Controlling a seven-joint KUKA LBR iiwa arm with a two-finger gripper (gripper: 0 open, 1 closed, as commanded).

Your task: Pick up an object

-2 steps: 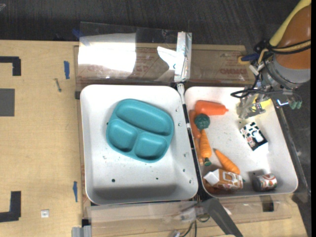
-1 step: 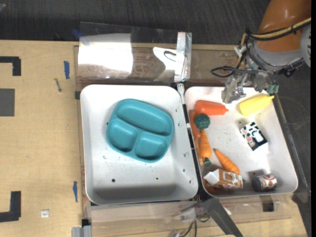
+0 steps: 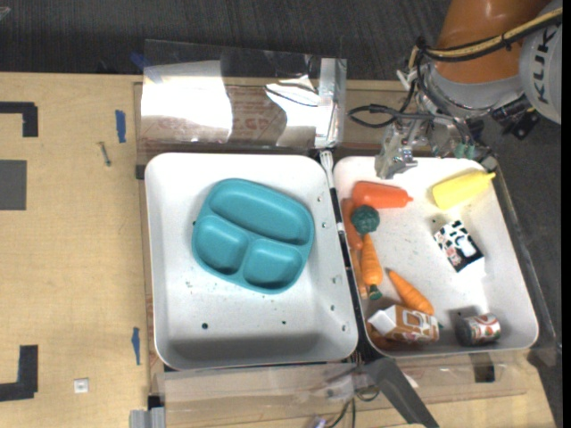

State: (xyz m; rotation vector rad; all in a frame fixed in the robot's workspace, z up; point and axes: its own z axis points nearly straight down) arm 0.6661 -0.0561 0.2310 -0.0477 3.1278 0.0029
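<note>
Nearest the lower edge of the right bin (image 3: 513,266), a small can (image 3: 477,328) with a red-and-white label is seen lying on its side, with a brown-and-white carton (image 3: 412,322) just beside it to the left. Two toy carrots are noted along the bin's left side: one (image 3: 410,292) slanted above the carton, another (image 3: 369,261) running up toward a dark green round piece (image 3: 364,218). An orange, pepper-like toy (image 3: 380,194) lies across the bin's upper left. A yellow, banana-like toy (image 3: 461,187) is tilted at the upper right. A black-and-white patterned block (image 3: 457,243) is placed near the middle right, apart from the rest.

Gripper (image 3: 398,160) is seen at the bin's far rim, just above the orange toy; nothing is seen between the fingers, and whether they are apart or together cannot be told. Cables are bundled around the wrist.

A teal divided plate (image 3: 253,233), three compartments, is laid in the left bin (image 3: 169,283).
</note>
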